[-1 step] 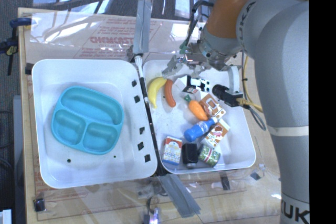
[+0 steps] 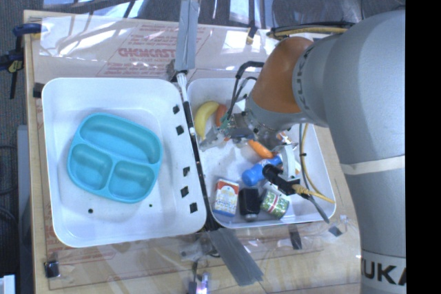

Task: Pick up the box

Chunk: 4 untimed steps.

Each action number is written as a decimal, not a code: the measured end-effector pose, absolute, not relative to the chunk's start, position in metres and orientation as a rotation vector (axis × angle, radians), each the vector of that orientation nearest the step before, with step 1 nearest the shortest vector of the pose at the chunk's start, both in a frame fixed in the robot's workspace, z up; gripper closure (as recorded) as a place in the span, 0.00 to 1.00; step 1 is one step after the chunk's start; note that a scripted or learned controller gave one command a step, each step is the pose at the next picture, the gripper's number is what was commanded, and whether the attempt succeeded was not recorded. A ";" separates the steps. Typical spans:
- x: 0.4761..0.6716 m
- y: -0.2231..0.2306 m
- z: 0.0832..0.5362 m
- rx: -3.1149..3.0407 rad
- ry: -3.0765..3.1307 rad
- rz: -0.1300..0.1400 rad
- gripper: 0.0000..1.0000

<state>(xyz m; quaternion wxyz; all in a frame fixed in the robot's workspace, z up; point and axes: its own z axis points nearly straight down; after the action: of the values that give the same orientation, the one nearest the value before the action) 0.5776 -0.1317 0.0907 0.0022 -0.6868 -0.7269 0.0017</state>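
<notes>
Box (image 2: 226, 197) lies at near edge of right bin (image 2: 313, 148), beside black item (image 2: 249, 204) and can (image 2: 275, 204). Gripper (image 2: 231, 129) low at bin's far end by banana (image 2: 203, 118), not on box; grip state unclear. Step: approach. Next: shift toward box, descend.

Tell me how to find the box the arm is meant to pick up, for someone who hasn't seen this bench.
Look in the right bin, under the arm. Along its near edge, the box is the item closest to the divider. Unlike the black object and green can beside it, it is a white carton with a red top.
</notes>
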 end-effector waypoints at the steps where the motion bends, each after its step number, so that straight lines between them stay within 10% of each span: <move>1: 0.592 -0.127 0.092 -2.232 -2.210 0.002 0.00; 2: 0.545 -0.071 0.192 -2.397 -2.027 0.004 0.00; 4: 0.480 -0.127 0.094 -2.411 -2.025 -0.009 0.00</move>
<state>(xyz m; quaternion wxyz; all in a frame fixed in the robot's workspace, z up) 0.4801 -0.1267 0.0940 -0.0035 -0.7658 -0.6430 -0.0029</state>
